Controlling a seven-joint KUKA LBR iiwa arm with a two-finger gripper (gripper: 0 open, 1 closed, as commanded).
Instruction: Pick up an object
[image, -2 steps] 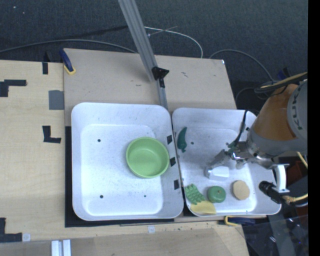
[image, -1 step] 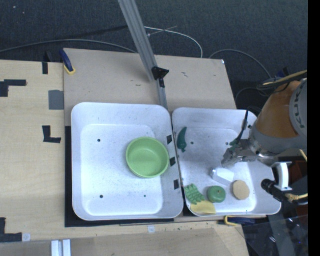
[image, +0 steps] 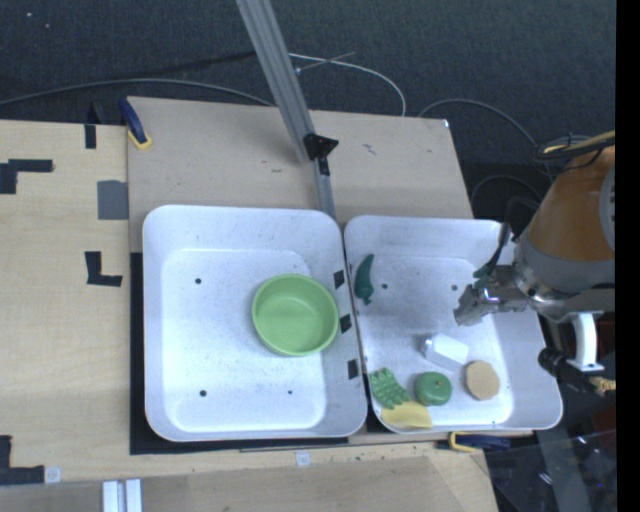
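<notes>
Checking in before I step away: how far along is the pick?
Nothing looks picked yet. The gripper hangs over the right bin, with nothing visible between its fingers. The white block, tan disc and green round piece lie in that bin. The green bowl sits in the left bin. Grasping and lifting remain.

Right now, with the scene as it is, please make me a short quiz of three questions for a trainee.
1. True or false: the green bowl lies in the left bin.
2. Which object is nearest the gripper? A) white block B) yellow piece C) dark green piece
3. Fill in: the tan round disc lies in the ___ bin.

Key: 1 true; 2 A; 3 right.
</notes>
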